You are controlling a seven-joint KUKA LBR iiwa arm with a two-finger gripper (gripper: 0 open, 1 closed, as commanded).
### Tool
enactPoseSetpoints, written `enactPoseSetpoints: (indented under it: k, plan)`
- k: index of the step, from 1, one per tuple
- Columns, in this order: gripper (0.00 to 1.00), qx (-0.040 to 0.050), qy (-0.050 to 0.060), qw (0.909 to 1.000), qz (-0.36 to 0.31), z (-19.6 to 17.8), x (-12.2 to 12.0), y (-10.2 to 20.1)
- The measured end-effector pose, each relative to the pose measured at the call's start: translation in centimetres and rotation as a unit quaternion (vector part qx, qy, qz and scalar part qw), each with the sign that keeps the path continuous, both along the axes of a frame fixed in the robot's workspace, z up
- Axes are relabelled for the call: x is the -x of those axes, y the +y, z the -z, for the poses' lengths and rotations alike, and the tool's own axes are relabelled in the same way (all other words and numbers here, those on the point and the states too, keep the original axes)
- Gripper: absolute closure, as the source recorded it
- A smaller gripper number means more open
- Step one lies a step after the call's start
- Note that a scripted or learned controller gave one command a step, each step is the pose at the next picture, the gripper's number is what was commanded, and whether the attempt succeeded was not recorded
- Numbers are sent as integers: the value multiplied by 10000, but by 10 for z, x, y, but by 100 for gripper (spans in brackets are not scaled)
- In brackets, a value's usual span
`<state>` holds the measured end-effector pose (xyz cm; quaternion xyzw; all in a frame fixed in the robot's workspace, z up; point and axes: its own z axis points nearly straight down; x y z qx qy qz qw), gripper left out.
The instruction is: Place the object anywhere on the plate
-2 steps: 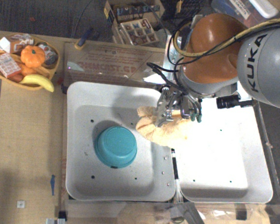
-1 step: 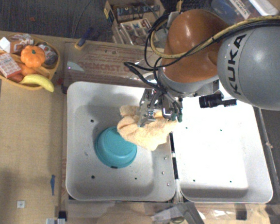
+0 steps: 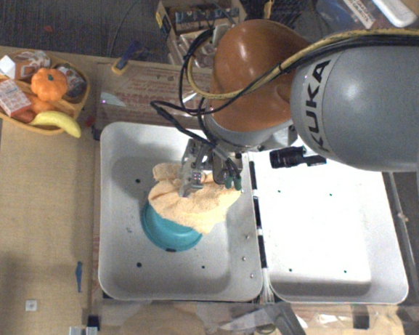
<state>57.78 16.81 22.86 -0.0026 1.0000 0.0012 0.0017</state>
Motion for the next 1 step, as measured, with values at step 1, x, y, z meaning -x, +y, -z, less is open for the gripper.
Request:
enactPoseSetpoints:
  k: [1]
  plan:
    - [0, -1, -5, 10000, 2, -1, 0, 0]
